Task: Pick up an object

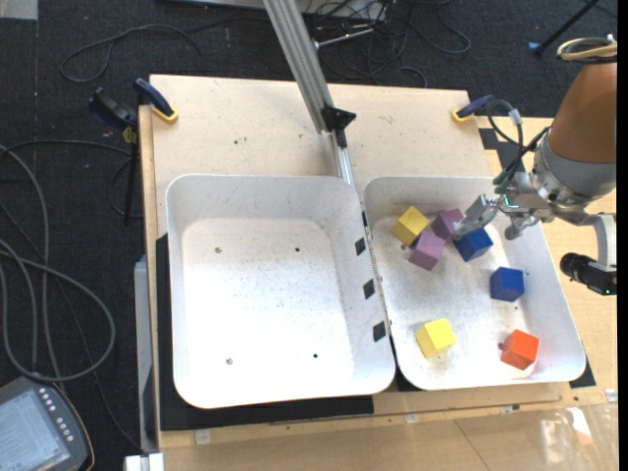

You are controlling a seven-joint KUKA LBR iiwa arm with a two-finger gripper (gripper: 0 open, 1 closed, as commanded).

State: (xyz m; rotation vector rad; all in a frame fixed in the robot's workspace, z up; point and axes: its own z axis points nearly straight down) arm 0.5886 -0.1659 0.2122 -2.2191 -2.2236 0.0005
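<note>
Jaws look spread, one grey finger (484, 209) angling down-left toward the cubes and the other (517, 226) off to its right, with nothing between them that I can see. My two-finger gripper (500, 218) hangs over the far part of the right white bin (549, 292), close to its far right rim, grey arm with the orange band (587, 126) reaching in from that side.

Candidates are all in that right bin. Nearest is a small blue cube (473, 242), tilted, just beside the left fingertip; I can't tell if they touch. Next to it toward the bin's far left corner sit two purple cubes, one (446, 225) just beside the blue one and one (427, 250) nearer me, and a yellow cube (412, 226) beyond them. These four are bunched tight. A second blue cube (506, 284) sits alone mid-bin toward the right rim, a second yellow cube (436, 338) near the near rim, an orange cube (520, 348) in the near right corner. Left white bin (186, 263) has only specks.

Step, as I judge it: approach, pre-grasp; nothing lifted. Next move needs the jaws centred over the tilted blue cube, straddling it, then down and closed. Risk I expect: the neighbouring purple cube blocks one finger, or the tilt makes the cube slip out.
</note>
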